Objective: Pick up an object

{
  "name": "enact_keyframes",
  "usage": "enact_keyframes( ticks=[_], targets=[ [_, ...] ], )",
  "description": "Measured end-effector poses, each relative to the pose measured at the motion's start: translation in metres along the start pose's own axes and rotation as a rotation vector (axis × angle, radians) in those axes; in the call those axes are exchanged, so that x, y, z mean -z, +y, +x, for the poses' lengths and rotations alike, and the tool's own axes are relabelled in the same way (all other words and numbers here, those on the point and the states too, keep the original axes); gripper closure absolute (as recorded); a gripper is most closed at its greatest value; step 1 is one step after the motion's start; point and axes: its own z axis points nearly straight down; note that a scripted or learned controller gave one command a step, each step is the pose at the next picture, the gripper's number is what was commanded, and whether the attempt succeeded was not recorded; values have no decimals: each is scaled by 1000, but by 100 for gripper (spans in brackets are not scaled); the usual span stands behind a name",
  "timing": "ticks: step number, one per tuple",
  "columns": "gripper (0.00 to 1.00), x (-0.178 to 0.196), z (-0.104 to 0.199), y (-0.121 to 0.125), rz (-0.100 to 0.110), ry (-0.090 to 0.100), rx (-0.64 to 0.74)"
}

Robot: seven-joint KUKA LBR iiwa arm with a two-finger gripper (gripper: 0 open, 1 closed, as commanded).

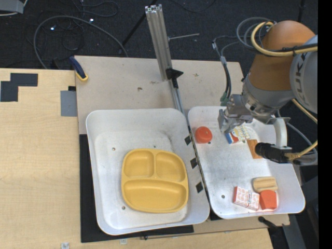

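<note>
Pale desk (pixel 36 149) under two white bins; cables on dark floor (pixel 78 25); pincer (pixel 232 124) grip unreadable, over right bin (pixel 228 191).

- Left bin (pixel 98 134): shallow, white, resting on the bench; it holds a yellow divided tray (pixel 154 180) with three compartments, lying flat toward the bin's right half
- Aluminium post (pixel 158 40): stands tilted behind the bins, with a black bracket (pixel 174 74) near its base
- Wooden panel (pixel 36 160): pale, beside the left bin, with dark cut-outs at its upper edge
- Cables (pixel 67 19): looped loosely on the dark floor behind the bench
</note>
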Motion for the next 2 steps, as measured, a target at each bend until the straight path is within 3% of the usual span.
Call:
enact_keyframes(
  ticks=[2],
  targets=[
    [100, 0, 103, 18, -1, -1, 0]
  ],
)
